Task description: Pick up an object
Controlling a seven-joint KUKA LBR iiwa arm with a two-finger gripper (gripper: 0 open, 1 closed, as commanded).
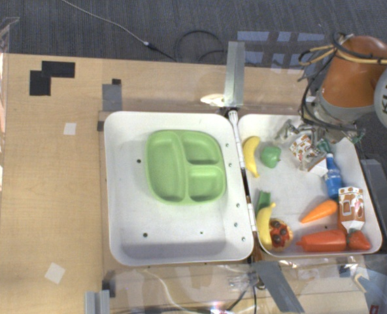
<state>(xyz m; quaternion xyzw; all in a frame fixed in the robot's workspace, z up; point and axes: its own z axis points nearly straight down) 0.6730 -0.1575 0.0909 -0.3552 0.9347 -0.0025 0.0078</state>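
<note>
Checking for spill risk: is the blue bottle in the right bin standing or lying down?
Lying down. The blue bottle rests lengthwise on the right bin floor, white cap toward the far edge.

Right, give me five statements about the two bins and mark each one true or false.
1. A green divided tray lies in the left bin. True.
2. The orange carrot is in the left bin. False: it lies in the right bin, beside the small carton.
3. Two bananas are in the right bin, one banana near the divider up top and another banana lower down. True.
4. The blue bottle stands on the green tray. False: it is in the right bin, above the carton.
5. The arm is over the left bin. False: it hangs over the right bin's upper part.
</note>
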